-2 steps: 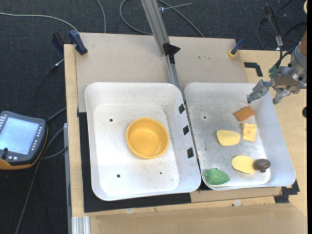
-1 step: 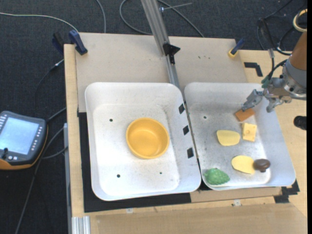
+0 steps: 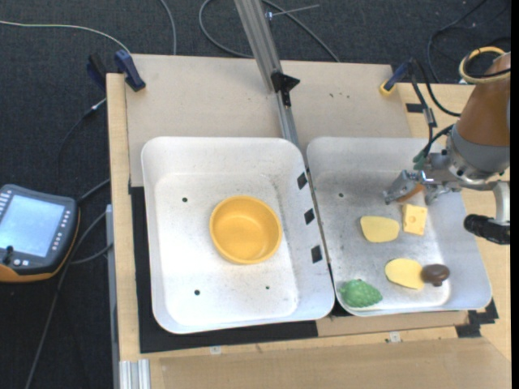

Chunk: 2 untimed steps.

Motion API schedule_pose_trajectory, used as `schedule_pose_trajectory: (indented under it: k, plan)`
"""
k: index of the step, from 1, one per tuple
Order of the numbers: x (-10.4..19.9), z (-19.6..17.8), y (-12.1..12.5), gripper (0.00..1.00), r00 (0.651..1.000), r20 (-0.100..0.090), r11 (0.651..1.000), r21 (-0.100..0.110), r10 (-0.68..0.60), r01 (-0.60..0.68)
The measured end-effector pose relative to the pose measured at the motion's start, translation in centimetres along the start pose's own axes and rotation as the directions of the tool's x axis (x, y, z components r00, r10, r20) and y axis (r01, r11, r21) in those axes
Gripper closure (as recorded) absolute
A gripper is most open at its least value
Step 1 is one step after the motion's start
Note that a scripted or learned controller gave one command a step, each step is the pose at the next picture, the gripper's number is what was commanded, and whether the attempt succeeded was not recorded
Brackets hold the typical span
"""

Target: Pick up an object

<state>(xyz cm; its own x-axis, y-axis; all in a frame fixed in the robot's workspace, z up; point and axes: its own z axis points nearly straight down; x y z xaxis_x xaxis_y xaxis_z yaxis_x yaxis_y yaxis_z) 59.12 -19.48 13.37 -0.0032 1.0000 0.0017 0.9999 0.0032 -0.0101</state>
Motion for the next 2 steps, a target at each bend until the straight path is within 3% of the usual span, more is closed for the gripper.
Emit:
schedule_pose_trajectory:
  k: [1, 2]
  plan:
    - [-0.04, 3.80, 0.25, 0.00, 1.000, 0.005, 1.000, -0.013, 0.001, -0.001]
    - [0.08, 2.87, 0.39, 1.00, 1.000, 0.005, 1.000, -0.012, -0.002, 0.002]
